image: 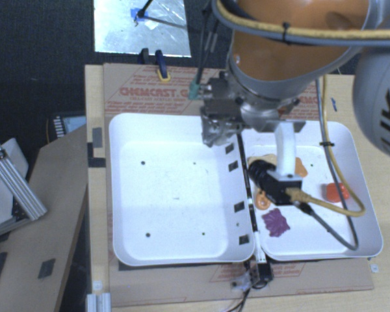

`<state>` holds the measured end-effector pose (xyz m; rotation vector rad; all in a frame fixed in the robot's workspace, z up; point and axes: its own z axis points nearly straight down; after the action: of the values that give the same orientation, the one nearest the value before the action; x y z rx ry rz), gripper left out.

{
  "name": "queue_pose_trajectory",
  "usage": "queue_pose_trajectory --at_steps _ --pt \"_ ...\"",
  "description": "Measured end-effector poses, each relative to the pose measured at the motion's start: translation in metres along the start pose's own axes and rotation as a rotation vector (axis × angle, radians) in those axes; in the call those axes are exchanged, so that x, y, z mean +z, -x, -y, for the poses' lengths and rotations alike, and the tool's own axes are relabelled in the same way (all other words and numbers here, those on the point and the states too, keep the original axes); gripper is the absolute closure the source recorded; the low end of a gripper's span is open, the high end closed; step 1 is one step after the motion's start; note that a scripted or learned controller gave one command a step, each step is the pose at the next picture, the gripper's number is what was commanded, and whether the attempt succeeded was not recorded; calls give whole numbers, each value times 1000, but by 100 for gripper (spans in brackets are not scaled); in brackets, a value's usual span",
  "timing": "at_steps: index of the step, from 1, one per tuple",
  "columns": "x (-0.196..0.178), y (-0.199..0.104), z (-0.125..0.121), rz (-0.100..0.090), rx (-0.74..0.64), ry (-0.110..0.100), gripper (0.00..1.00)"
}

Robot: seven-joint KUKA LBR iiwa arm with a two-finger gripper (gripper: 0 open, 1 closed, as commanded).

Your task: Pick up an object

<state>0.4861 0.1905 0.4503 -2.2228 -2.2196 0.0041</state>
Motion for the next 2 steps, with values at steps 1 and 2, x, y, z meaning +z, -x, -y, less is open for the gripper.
queue_pose_trajectory --at_steps 1,2 --pt "-90 -41 0 -8 -9 13 100" --pt "-96 -40 0 -5 -9 6 100"
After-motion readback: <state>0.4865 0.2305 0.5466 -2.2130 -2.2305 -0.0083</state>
